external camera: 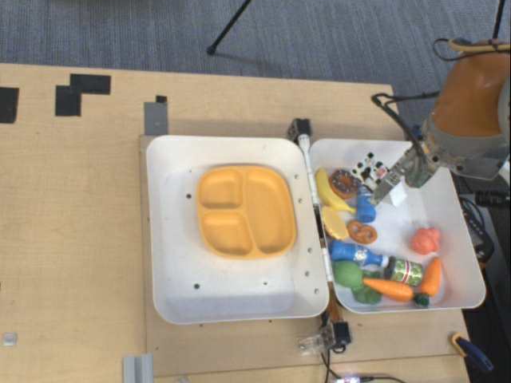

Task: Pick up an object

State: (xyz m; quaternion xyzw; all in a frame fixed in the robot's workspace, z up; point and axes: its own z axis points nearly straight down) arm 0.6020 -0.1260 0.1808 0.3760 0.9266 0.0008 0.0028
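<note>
My gripper (390, 185) hangs low over the upper middle of the right bin (459, 214), coming in from the upper right under the orange band of the arm. Its tip is just above and to the right of a small blue toy (366, 208) and beside a black-and-white spotted item (367, 166). Nothing is visibly held. Close by to the left lie a brown donut (345, 183) and a yellow banana (327, 190). A pink-red toy (426, 240) sits alone at the right.
The right bin's lower part is crowded: a pretzel (362, 232), a blue bottle (353, 252), a green pepper (347, 274), a carrot (389, 287) and a green-labelled can (406, 271). The left bin (172, 238) holds an orange divided plate (243, 211).
</note>
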